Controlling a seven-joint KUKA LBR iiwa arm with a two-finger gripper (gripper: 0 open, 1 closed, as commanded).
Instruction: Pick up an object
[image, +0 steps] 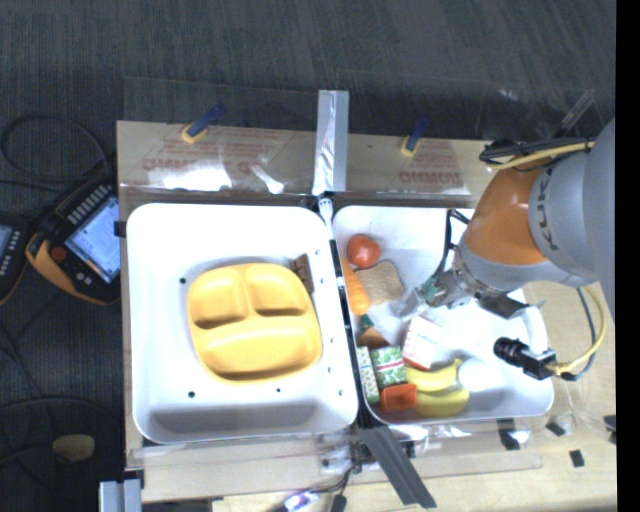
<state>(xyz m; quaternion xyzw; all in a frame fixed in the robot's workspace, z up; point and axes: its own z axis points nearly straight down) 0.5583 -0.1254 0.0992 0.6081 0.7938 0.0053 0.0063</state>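
Grey arm (560, 215) reaching from right, gripper (437, 291) lowered, fingers seemingly closed

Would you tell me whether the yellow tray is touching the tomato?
Apart. The camera view shows the yellow tray in the left bin and the tomato in the right bin, with the bin walls between them.

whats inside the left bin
A yellow compartment tray lies in the left bin, with a small brown object at its upper right corner. Whatever is beneath the tray is covered.

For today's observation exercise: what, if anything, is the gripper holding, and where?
It cannot be told: the gripper is low in the right bin among the items.
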